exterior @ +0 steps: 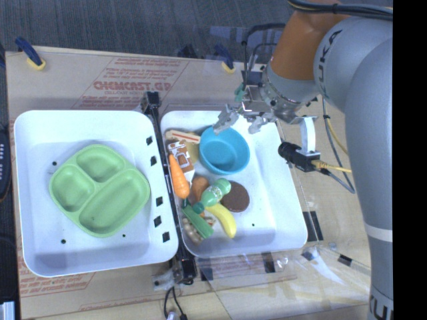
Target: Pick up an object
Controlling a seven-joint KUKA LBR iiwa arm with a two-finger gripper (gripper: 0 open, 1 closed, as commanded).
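The jaws (240,120) are hanging spread, nothing lying between the two pale fingers, over the far edge of the right bin (283,199), with one finger tilting out to the left and the other pointing down near the bin's back wall. Directly below and just toward the near side of them, a blue bowl (224,151) is sitting upright, its far rim lying almost under the left finger, though contact is not something I can settle from this slant. That bowl is reading as the nearest candidate: its round mouth is offering no long axis, so the jaws would be needing to straddle the rim wall rather than the whole bowl. Further toward the near side and to the left of the jaws, the rest of the clutter is lying packed together: an orange carrot (177,177) running lengthwise along the bin's left wall, a green bottle (215,194) leaning across a brown round piece (236,198), and a yellow banana (225,220) curving nearest the front wall. These are touching one another, so a grasp there is looking riskier than one at the bowl. Well to the left of the jaws, in the other bin (30,199), a green divided plate (100,189) is lying flat and alone.
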